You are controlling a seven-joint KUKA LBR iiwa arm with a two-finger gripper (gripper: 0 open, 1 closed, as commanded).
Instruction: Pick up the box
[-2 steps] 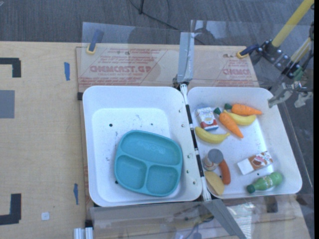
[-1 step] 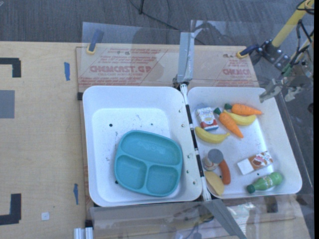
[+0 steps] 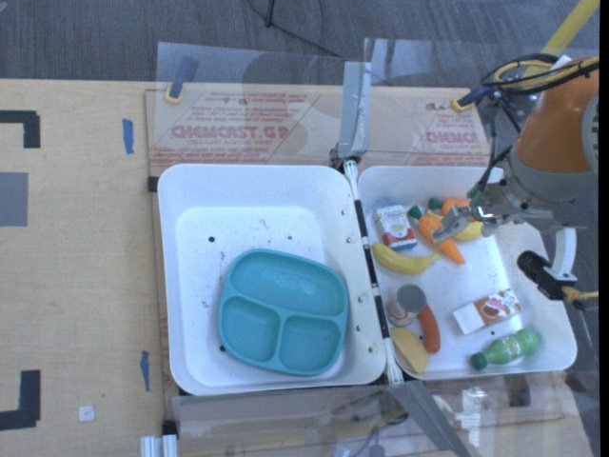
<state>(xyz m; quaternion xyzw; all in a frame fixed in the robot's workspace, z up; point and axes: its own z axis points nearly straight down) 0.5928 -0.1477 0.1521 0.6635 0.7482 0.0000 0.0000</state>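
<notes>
A teal divided plate [image 3: 284, 322] lies in the left bin [image 3: 181, 255]; a banana [image 3: 403, 259] and green bottle [image 3: 504, 348] lie in the right bin [image 3: 561, 350].

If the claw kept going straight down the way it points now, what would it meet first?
Probably the carrot and the other orange toy food piled beneath the claw, beside the banana. Depth is hard to judge from above. The small box lies off to the side.

this looks like a robot test lab, not a home or kitchen. a plywood bench [image 3: 76, 284] stands on grey carpet [image 3: 114, 17], marked with black tape corners [image 3: 24, 127] and bits of blue tape [image 3: 127, 136]. two white bins [image 3: 181, 198] sit behind clear plastic sheets [image 3: 247, 122] printed with a maker's name, loose cables [image 3: 276, 8] run across the floor, and toy food [image 3: 404, 258] fills one bin.
</notes>
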